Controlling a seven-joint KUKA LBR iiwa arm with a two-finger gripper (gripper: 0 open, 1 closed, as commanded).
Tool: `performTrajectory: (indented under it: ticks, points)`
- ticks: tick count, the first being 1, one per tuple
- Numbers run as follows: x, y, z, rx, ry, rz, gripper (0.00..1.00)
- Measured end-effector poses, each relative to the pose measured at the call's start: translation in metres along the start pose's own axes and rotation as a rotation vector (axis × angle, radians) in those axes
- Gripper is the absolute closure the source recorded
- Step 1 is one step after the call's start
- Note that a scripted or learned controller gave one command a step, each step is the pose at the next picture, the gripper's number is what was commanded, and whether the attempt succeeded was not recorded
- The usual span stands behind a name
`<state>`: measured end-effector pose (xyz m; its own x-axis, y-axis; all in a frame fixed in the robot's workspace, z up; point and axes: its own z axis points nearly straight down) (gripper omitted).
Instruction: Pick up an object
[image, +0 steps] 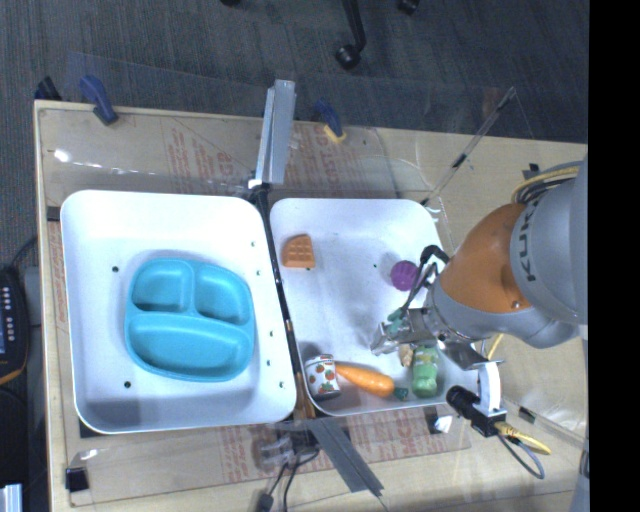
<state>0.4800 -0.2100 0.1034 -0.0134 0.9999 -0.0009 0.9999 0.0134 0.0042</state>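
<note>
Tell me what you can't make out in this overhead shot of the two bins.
- Gripper: its fingers blur into clutter in the camera view, so any grasp is unreadable.
- Green object: partly covered by the arm's wrist; identity unclear.
- Small can: label too small to read.

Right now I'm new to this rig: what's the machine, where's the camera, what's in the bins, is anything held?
One fixed camera looks down at a slant on two white bins. The grey and orange robot arm reaches in from the right. Its claw is low in the right bin, beside a green block; I cannot tell if it grips anything. That bin also holds a carrot, a small patterned cup, a purple ball and an orange waffle-like piece. The left bin holds a blue divided tray.
</note>
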Motion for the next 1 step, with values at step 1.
performTrajectory:
  ticks: [1]
  points:
    - [0.0001,0.0000,0.0000,0.000,0.000,0.000,0.00]
